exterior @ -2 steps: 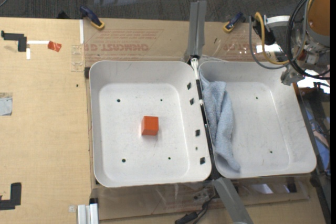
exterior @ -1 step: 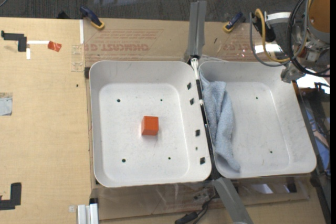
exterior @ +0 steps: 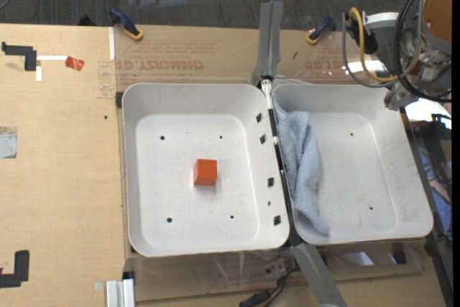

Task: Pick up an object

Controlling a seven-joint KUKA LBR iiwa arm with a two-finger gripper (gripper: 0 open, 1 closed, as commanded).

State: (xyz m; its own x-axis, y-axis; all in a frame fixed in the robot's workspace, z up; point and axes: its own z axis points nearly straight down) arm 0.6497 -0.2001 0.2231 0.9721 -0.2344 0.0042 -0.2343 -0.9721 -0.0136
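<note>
Orange cube (exterior: pixel 205 172) is seen near the middle of the left bin (exterior: pixel 144 226); a blue-grey cloth (exterior: pixel 302 169) is draped in the right bin (exterior: pixel 402 219). Gripper state cannot be told.

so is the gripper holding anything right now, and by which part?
Nothing looks held. The orange block sits alone on the left bin floor, and the blue cloth lies along the right bin wall. The arm is off at the right edge.
</note>
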